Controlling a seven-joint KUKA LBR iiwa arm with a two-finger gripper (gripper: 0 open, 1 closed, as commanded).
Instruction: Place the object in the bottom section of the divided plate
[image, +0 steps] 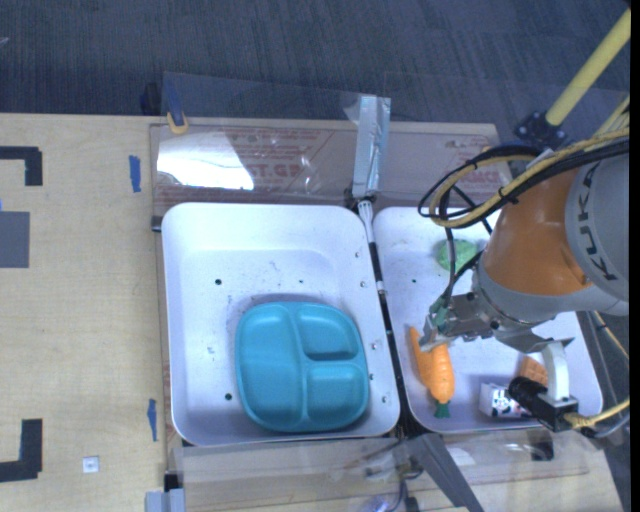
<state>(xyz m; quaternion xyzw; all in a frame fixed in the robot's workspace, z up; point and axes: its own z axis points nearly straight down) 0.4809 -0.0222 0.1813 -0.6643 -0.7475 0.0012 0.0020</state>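
Grey KUKA arm (600, 235), orange wrist band (535, 250), looping black and yellow cables (470, 190)

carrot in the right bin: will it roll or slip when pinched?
The carrot is tapered and rounded, so it probably rolls or pivots if nudged. Its surface looks smooth, so likely slippery at the narrow tip. It looks like a toy, so probably light. The end effector sits at its upper end.

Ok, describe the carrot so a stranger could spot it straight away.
Look in the right-hand white bin, near its left wall. The carrot lies right under the gripper. It is the bright orange tapered thing, unlike the small white item beside it.
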